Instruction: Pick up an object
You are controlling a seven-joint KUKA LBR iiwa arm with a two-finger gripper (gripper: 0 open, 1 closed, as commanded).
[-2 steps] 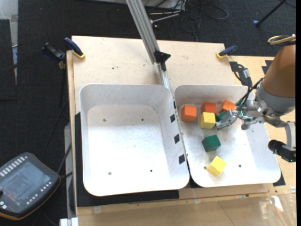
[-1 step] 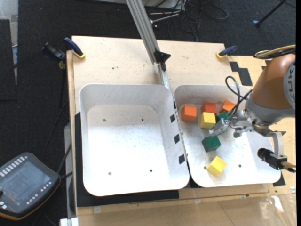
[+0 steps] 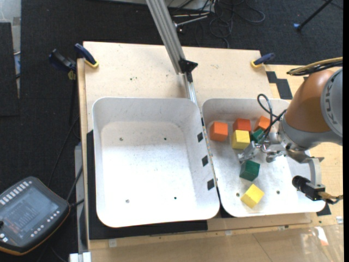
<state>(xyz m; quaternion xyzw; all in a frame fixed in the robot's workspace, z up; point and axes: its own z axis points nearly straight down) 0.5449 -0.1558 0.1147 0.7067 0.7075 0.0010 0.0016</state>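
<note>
- Gripper point(image 3: 252, 153) sits low in the right bin point(image 3: 283, 203); open or closed, I cannot tell.
- Green cube point(image 3: 250, 170) at its 6 o'clock, yellow cube point(image 3: 240, 140) at 11, touching distance.

Arm point(image 3: 313, 111) reaching leftward, claw point(image 3: 252, 153) lowered (wrist bent)

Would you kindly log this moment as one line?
gripper: low in right bin | beside: green block, yellow block | grasp: unconfirmed | left bin: no arm
</note>
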